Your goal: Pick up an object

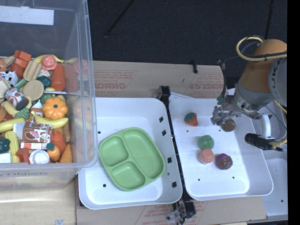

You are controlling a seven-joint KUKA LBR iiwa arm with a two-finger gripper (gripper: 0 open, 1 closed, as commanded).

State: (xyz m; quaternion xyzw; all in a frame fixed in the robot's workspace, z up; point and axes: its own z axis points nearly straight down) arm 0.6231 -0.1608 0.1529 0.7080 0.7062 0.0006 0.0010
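The green three-compartment plastic plate (131,158) lies in the left white bin (93,196); in the right white bin (253,186) sit a dark purple knobbly ball (224,161), a pink-orange round piece (206,156), a green ball (205,142) and an orange-and-green toy (190,119); the gripper (225,118) hangs over that bin's far right, its opening impossible to tell, a small brown round thing (228,124) just under it; mirrored red print on the cardboard (112,81) behind is unreadable; the clear plastic tub of toy food (35,111) is cut off at left
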